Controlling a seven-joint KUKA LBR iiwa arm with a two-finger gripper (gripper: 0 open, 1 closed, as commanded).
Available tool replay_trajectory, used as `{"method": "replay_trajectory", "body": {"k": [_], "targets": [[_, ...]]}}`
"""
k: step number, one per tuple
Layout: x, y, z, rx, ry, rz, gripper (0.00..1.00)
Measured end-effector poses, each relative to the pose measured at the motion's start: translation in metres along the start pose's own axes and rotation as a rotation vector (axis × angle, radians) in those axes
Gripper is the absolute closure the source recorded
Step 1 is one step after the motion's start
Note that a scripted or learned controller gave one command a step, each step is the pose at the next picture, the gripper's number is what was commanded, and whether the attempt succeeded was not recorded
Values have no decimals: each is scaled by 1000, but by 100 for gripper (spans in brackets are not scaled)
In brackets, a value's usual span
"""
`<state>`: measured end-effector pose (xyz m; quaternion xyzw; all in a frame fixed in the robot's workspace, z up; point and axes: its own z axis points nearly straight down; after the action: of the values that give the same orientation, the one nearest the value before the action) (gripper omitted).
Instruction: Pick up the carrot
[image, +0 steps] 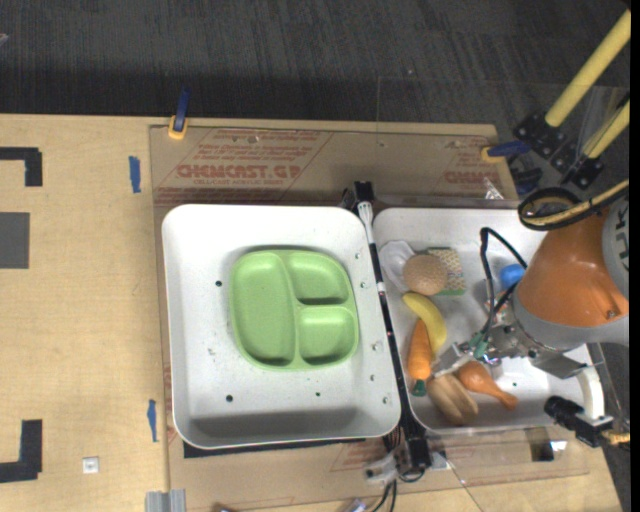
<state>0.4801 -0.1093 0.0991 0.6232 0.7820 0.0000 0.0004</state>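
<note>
On a tan bench, the right white bin (560, 225) holds the slim orange plastic carrot (421, 354), lying nearly upright in view by the bin's left wall. The two-finger gripper (487, 345) hovers just right of it; whether it is spread or closed I cannot tell.

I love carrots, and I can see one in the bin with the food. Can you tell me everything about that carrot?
The carrot is bright orange with a small green tip at its lower end, and it looks like smooth plastic toy food. It lies flat in the right bin, close to the left wall, pointing up and down in the view. A yellow banana rests against its upper end, and a tan bread roll sits near its green tip. The gripper hangs just to its right, apart from it.
</note>
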Motion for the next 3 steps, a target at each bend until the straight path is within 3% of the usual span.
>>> {"method": "replay_trajectory", "body": {"k": [1, 2, 3], "targets": [[9, 3, 9, -2, 0, 115, 0], [5, 6, -2, -17, -16, 119, 100], [5, 5, -1, -16, -15, 118, 0]]}}
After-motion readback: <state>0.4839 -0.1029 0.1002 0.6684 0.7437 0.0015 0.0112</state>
